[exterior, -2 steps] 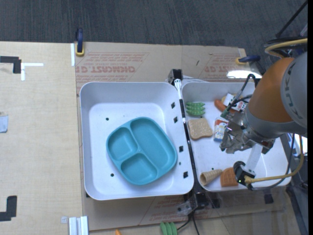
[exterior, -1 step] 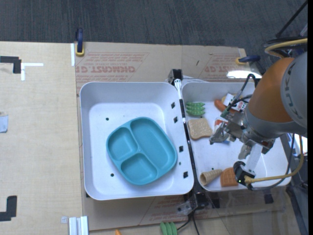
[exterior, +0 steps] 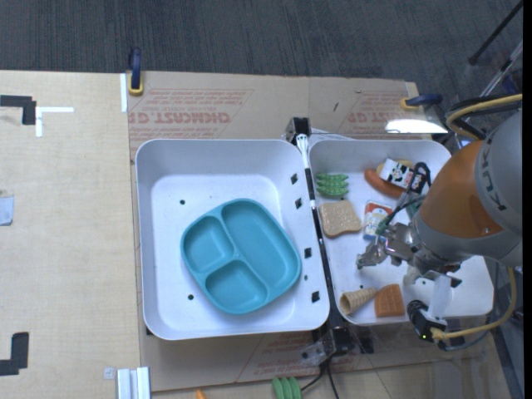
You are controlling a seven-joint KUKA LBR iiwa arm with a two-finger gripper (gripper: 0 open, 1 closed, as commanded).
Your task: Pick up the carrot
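Camera view is showing the carrot [exterior: 384, 183] lying at twelve o'clock from the gripper [exterior: 371, 254], apart from it; finger state I cannot tell.

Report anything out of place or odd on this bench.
A green toy lies on the bench outside both bins, below the left bin. Other toy food sits inside the right bin; nothing looks spilled or broken.

We read red print on the cardboard sheet [exterior: 191, 110] under the bins, upside down to us; approx "CHEMCAST GP" at top left. A 2nd red print sits at the top right, too cut off to read. The small packet [exterior: 397, 173] in the right bin has markings, too small to read.
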